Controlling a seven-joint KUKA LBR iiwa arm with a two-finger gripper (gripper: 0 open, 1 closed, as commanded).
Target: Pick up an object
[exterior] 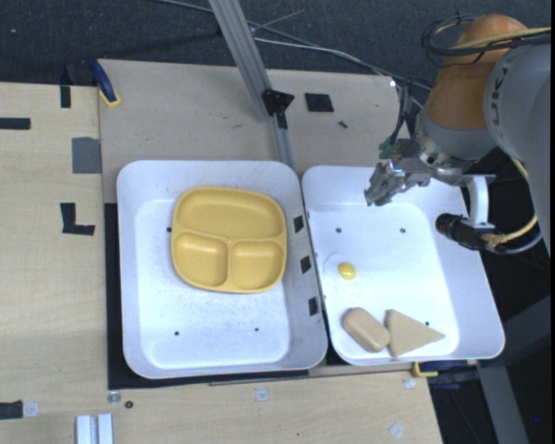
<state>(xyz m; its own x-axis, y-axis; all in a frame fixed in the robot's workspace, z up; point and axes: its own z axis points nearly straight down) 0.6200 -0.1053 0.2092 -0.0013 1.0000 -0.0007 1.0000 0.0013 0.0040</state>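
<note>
Candidates sat in the right bin (pixel 462 276): small yellow ball (pixel 346 270) mid-left, tan roll (pixel 364 329) and tan wedge (pixel 411 332) touching side by side at the near edge. Gripper (pixel 382 190) hung over that bin's far edge, nothing in it; couldn't tell whether the jaws were wide or narrow. Ball was the closest pick, lying nearward and slightly left of the jaws; roll's long axis ran left-far to right-near. Left bin (pixel 143 276) held a yellow divided plate (pixel 228 239). Both bins sat on a tan tabletop (pixel 37 276); dark floor beyond, a grey pole (pixel 240 40) slanting in from the far side.
</note>
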